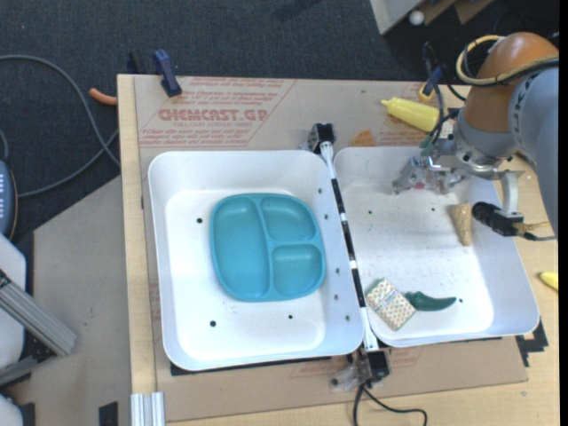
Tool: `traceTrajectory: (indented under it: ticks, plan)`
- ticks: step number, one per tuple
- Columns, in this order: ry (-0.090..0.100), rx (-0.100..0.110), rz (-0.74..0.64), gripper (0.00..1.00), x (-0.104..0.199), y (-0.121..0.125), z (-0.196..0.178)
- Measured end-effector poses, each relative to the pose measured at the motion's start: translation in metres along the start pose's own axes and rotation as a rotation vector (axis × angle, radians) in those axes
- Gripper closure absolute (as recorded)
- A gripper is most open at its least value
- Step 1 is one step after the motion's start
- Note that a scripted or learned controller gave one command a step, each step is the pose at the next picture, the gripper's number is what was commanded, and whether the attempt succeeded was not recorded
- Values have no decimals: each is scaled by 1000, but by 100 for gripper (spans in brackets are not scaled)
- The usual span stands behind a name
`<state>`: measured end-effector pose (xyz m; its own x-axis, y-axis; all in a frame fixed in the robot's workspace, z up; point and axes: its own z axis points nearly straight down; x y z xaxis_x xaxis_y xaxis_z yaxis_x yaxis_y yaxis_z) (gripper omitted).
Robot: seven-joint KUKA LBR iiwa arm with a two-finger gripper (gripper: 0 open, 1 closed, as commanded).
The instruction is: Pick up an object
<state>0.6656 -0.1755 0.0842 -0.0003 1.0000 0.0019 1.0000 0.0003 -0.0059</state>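
I see my gripper low at the right bin's 12 o'clock, holding nothing; open or closed, I cannot tell. Nothing is picked yet. The green pepper waits at 6 o'clock.

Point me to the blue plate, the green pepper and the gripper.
blue plate (pixel 266 247): camera view, on its large compartment.
green pepper (pixel 433 302): camera view, mid-body.
gripper (pixel 428 177): camera view, at its tip.
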Motion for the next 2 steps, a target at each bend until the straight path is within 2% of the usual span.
traceTrajectory:
  ticks: [1, 2]
  plan:
    - [-3, -9, 0, 0, -5, 1, -23]
    - [-2, 0, 1, 0, 39, 0, -1]
